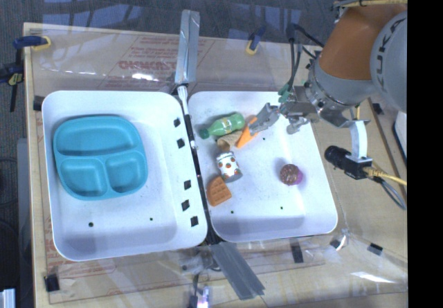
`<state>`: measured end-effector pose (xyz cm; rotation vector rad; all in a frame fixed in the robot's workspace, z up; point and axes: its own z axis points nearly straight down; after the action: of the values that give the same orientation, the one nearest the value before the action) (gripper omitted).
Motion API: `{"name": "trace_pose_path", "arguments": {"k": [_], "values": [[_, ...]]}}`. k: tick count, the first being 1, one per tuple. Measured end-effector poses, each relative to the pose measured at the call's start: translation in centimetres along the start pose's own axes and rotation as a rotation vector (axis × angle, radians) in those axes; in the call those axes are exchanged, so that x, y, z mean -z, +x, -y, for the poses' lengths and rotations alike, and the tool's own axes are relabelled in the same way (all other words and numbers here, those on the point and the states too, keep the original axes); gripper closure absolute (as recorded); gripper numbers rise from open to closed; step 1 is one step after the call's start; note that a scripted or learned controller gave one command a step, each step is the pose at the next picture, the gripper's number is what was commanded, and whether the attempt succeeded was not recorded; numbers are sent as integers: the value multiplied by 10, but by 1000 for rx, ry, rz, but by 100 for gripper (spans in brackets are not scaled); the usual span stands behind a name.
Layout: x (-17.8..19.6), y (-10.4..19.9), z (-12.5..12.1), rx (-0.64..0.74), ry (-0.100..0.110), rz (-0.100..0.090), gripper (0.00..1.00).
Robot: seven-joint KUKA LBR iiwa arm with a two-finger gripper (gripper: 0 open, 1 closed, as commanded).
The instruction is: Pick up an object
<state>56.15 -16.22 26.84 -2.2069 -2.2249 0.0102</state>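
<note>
The right bin holds several small items. A green bottle lies at its back, with an orange carrot just right of it. A small white and red can and an orange waffle piece sit nearer the divider. A dark red ball rests alone at the right. My gripper hovers over the bin's back right part and stands open. Its left finger is close above the carrot's upper end, and nothing sits between the fingers.
A blue divided plate lies in the left bin. A raised divider separates the bins. The grey arm with its orange band leans in over the right bin's back right corner. Cables and a black connector hang beside the right rim.
</note>
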Motion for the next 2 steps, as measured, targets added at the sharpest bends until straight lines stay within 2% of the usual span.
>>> {"name": "trace_pose_path", "arguments": {"k": [1, 2], "values": [[-168, 22, -26, 241, -5, 1, 0], [-178, 34, 14, 109, -6, 1, 0]]}}
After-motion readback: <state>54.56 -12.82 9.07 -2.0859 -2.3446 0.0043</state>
